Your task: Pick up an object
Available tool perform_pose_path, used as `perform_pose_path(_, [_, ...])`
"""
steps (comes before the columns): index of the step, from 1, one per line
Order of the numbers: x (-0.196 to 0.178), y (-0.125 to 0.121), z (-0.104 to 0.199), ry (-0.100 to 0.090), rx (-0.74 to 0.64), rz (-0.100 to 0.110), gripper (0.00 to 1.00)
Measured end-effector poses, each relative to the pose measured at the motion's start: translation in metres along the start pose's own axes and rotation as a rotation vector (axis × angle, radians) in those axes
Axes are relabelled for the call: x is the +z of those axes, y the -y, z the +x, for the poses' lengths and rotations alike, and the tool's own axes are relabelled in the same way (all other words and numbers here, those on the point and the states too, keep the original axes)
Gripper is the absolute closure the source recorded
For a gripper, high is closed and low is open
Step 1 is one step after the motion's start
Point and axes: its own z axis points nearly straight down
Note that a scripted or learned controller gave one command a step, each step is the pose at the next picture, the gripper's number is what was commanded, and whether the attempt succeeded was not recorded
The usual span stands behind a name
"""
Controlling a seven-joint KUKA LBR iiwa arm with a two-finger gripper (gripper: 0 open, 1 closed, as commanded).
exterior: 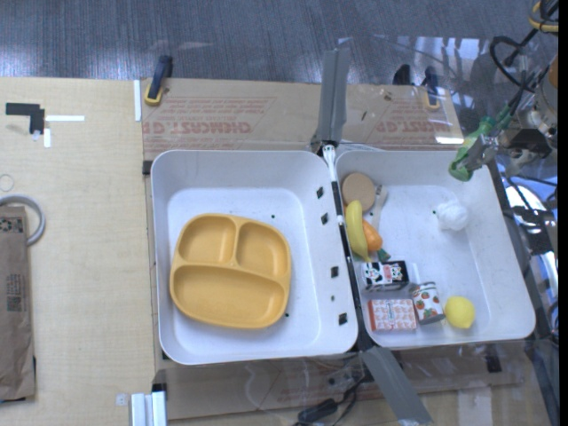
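A divided plate (232, 270) lies in the left bin (169, 238); groceries fill the right bin (497, 264).

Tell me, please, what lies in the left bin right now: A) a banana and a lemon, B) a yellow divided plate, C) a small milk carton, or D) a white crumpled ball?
B: the yellow divided plate lies alone in the left bin, while the banana, lemon, milk carton and white crumpled ball all lie in the right bin.
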Motion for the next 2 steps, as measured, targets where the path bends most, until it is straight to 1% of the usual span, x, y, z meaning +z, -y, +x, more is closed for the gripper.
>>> perform_pose_path(1, [-0.009, 0.000, 0.000, 0.002, -0.003, 0.001, 1.00])
perform_pose_path(2, [-0.004, 0.027, -0.021, 0.001, -0.207, -0.001, 1.00])
